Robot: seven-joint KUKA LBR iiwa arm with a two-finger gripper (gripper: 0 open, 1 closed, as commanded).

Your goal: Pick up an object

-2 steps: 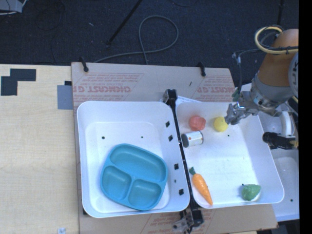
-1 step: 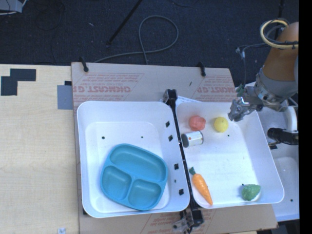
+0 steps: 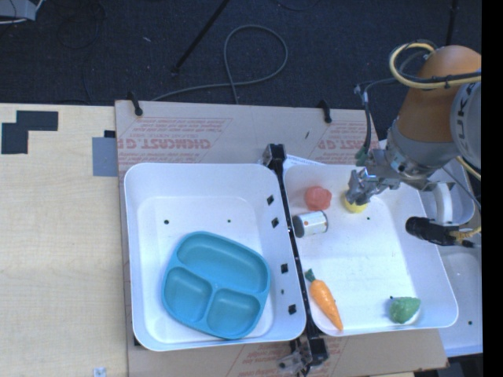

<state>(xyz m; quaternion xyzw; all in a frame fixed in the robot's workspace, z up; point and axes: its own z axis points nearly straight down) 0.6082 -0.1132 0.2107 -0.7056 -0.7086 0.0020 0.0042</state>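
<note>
My gripper [image 3: 360,192] is down in the right white bin [image 3: 428,309], right on top of a small round yellow thing [image 3: 355,204]; I think I am low like this so I can grab it; I cannot tell if I have it yet. A soft pink ball [image 3: 317,197] sits just beside it, and a little shiny silver can [image 3: 311,224] lies near the wall between the 2 bins. An orange toy carrot [image 3: 326,303] and a green lumpy thing [image 3: 404,309] lie well apart, near the front. A blue plastic tray with 3 parts [image 3: 215,283] lies in the left white bin [image 3: 145,203]. My grey arm [image 3: 428,128] comes in from the right and bends down over the back corner.
</note>
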